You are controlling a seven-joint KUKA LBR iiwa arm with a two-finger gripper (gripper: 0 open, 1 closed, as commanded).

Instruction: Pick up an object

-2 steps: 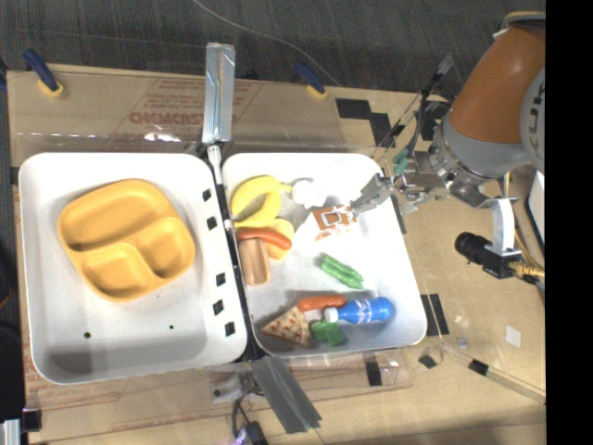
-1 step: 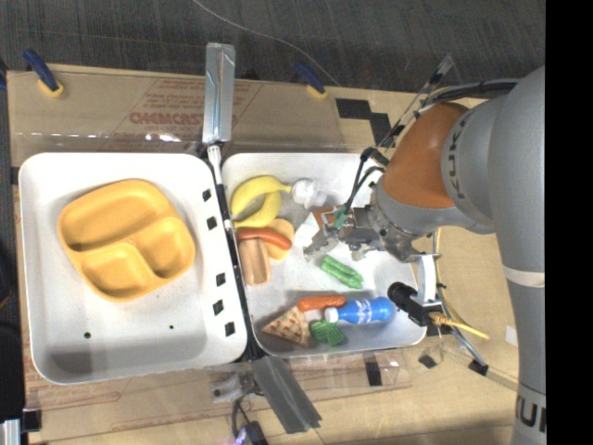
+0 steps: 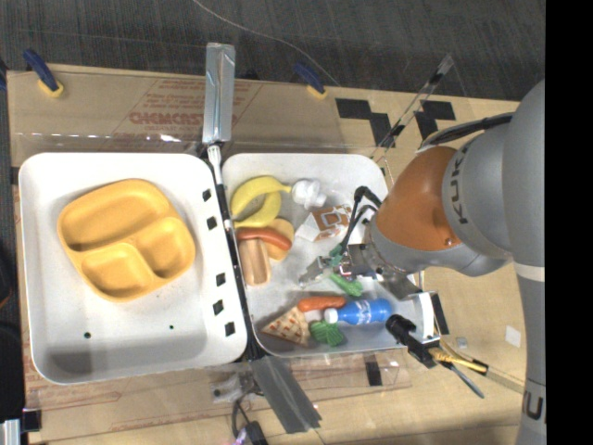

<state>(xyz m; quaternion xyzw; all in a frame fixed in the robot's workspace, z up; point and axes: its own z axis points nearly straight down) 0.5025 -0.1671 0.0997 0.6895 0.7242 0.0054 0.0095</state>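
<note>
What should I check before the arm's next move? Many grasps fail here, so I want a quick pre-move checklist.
1. Gripper is over the right bin: ok.
2. An object sits between the fingers: cannot tell.
3. Targets within reach: ok; green piece, blue bottle and carrot lie close by.
4. Banana and hot dog are clear of the arm: ok.
5. Yellow tray stays apart in the left bin: ok.

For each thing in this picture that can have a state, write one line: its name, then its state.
Yellow divided tray: right way up in the left bin, nothing in its compartments.
Banana: lying in the right bin, unpeeled.
Blue bottle: on its side.
Pizza slice: flat by the front wall.
Gripper: low over the right bin's contents.
</note>
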